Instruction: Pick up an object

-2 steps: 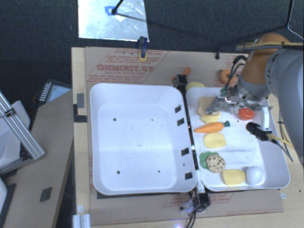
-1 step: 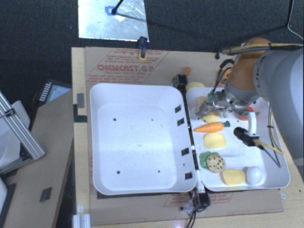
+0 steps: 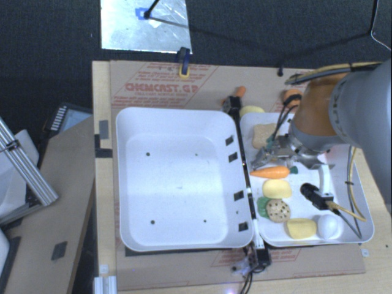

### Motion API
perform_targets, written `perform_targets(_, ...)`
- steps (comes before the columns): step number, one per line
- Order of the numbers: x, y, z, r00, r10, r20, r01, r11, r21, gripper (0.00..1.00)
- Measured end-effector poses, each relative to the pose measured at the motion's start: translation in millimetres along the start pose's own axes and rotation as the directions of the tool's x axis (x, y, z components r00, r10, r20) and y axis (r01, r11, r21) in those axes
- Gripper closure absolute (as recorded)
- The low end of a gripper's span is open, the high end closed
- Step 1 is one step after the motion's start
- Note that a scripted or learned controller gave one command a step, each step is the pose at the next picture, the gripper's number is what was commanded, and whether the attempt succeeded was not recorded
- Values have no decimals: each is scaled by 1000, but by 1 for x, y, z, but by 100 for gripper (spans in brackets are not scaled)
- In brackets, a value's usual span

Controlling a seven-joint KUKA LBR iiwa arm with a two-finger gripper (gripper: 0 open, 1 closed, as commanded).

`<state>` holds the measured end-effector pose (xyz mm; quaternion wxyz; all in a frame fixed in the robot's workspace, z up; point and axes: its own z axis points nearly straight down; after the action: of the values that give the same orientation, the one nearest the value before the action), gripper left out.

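**Gripper lowered over toy food in right bin, grasp not confirmed**

On the left, a shallow white bin (image 3: pixel 177 176) is seen with only bare floor and a few dark dots; it sits beside its twin on a cardboard sheet, prob. as the drop side. Between the two, black clips (image 3: pixel 236 158) are fixed along the shared edge, apparently to keep the rims locked together.

The right bin (image 3: pixel 358 225) is where the pickable objs are crowded. A carrot (image 3: pixel 271 172) is laid crosswise just under the gripper (image 3: pixel 269 156). Below it a yellow piece (image 3: pixel 277 189) is found, then a cookie (image 3: pixel 278 210) touching a green item (image 3: pixel 263 206), then a yellow block (image 3: pixel 301 228) beside a white egg (image 3: pixel 329 226). A tan slice (image 3: pixel 263 134) is placed above the gripper, near the far wall.

The gripper is held low over the carrot area, approached from the right by the grey arm (image 3: pixel 361 112) w/ its orange band (image 3: pixel 318 106). Whether the gripper is released or clenched can't be told; the metal parts are blurred together, and nothing is seen clearly in its hold. The carrot is judged the likely target, being nearest
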<state>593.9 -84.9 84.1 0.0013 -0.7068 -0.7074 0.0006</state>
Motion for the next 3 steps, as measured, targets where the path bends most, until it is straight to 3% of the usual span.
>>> perform_targets(1,-1,-64,0,1000,2,0,-2,1000,2,0)
perform_targets(2,0,-60,-11,1000,-2,1,2,1000,-6,100)
perform_targets(3,50,-13,-106,1000,-10,0,10,1000,-16,100)
